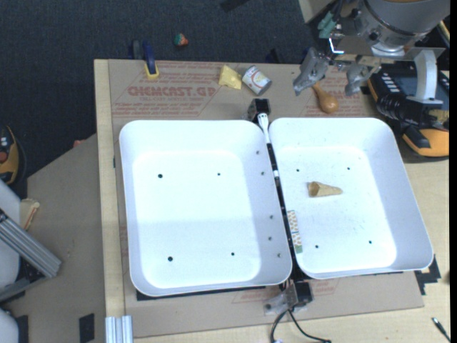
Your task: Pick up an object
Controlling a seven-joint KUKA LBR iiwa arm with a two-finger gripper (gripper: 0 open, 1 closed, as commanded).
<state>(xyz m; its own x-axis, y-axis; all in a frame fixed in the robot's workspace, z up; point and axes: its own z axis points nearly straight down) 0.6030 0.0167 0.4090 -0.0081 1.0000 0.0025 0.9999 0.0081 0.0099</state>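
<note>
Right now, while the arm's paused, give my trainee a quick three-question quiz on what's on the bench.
1. True or false: the tan wedge-shaped piece lies in the right bin.
2. Where is the gripper? A) down inside the left bin; B) above the board behind the right bin; C) touching the tan piece.
3. Fill in: between the gripper's fingers there is ____.

Key: 1 true. 2 B. 3 nothing; the fingers are spread, and the small brown object lies on the board below them.
</note>
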